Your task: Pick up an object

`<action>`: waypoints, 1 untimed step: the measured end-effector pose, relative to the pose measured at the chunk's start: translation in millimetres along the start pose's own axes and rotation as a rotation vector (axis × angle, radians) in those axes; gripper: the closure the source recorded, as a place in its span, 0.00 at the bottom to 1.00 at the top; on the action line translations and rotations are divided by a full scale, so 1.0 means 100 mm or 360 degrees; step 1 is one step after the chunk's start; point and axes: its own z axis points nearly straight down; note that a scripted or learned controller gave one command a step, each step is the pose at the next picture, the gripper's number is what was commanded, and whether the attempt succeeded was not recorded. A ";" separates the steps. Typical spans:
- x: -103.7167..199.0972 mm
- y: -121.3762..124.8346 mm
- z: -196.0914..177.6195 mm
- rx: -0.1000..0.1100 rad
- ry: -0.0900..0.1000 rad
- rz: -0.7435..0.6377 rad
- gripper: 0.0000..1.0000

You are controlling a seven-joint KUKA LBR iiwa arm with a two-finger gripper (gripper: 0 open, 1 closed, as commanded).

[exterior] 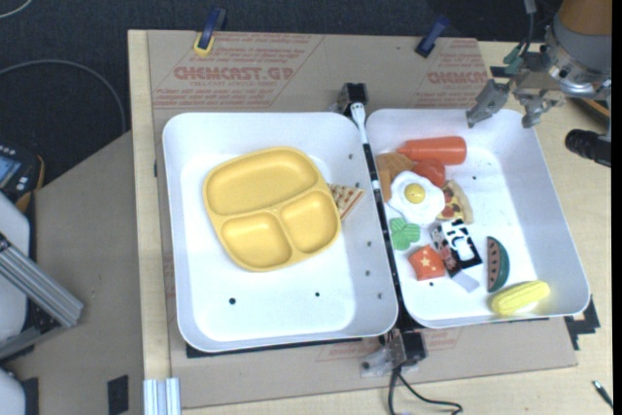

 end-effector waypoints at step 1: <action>0.00 0.03 -0.09 -0.0023 -0.0004 -0.0004 0.00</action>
